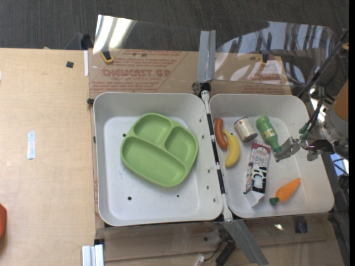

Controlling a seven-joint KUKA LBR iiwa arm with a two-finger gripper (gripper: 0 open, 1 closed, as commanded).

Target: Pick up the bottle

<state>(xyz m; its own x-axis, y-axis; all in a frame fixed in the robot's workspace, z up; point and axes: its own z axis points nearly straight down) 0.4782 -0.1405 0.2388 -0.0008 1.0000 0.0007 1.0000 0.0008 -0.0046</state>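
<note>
Bottle: the green plastic bottle with a white cap [267, 132] lies on its side in the right white bin [316, 204], toward the bin's 12 o'clock, neck pointing to about 11 o'clock; lying flat, it offers its round flank to a grasp from above.
Claw: the two-finger gripper [288, 147] sits at the bottle's 4 o'clock, just beside its base; whether its jaws are wide or narrow I cannot tell, and nothing shows between them.
Arm: the grey arm [327, 132] comes in from the 3 o'clock edge, low over the bin, probably lining up on the bottle.
Neighbours: a small tan tin can [244, 129] lies just beside the bottle at its 9 o'clock; a black-and-white carton [258, 168] at its 6 o'clock; a yellow banana [232, 150] and a red-orange sausage [221, 133] further toward 9 o'clock; an orange carrot [287, 190] at 5 o'clock.
Left bin: the left white bin [105, 165] holds a green divided plate [160, 149], well apart from the work.
Stage: judged as approach, bottle not yet lifted.
</note>
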